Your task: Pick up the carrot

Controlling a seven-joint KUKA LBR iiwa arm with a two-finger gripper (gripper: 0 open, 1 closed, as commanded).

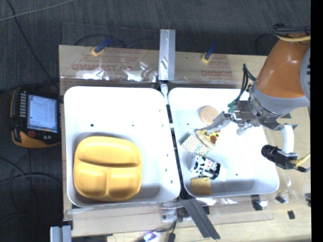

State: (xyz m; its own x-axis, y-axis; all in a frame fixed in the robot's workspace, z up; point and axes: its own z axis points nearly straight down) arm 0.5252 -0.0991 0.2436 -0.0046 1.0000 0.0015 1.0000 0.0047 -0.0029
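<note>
In the right bin (252,183) a small yellow-orange piece with red spots (209,136) lies near the middle. It is the only orange-toned item here, and I cannot tell whether it is the carrot. My gripper (218,125) reaches in from the right, low over the bin. Its tip is right at the upper edge of that piece. Nothing can be seen held in it. The arm's orange band (282,72) is at the upper right.
Around the piece lie a round tan disc (207,113), a patterned pale item (193,144), a black-and-white item (205,167) and a brown block (201,186). The left bin (116,102) holds a large yellow loaf shape (107,166). A handheld pendant (36,117) sits at the far left.
</note>
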